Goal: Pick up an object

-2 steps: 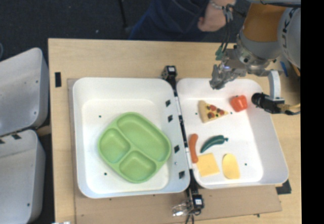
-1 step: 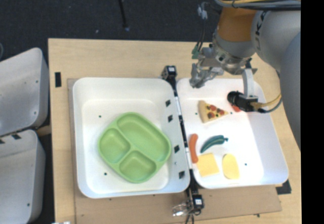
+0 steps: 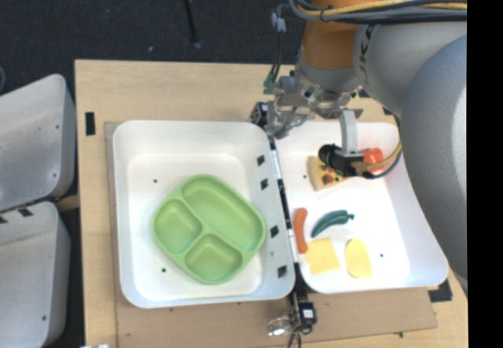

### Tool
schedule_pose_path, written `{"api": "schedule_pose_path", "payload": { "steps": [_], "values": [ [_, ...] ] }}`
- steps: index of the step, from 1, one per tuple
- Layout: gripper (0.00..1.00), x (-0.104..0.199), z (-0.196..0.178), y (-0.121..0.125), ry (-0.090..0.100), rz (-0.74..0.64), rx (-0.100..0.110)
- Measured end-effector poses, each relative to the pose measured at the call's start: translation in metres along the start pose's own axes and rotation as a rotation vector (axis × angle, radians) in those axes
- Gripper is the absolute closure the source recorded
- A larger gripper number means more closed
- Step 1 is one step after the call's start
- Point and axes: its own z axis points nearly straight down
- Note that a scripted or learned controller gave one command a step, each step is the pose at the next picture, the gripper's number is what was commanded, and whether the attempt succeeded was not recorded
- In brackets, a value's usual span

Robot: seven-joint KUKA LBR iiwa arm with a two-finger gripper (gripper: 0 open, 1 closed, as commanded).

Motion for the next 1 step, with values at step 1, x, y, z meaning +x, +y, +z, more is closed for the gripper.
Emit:
{"api": "schedule_pose_path", "payload": {
  "steps": [1],
  "values": [
    [1.0,0.0522,0.0013,0.0267,0.001,-0.001,-0.005]
  ]
}}
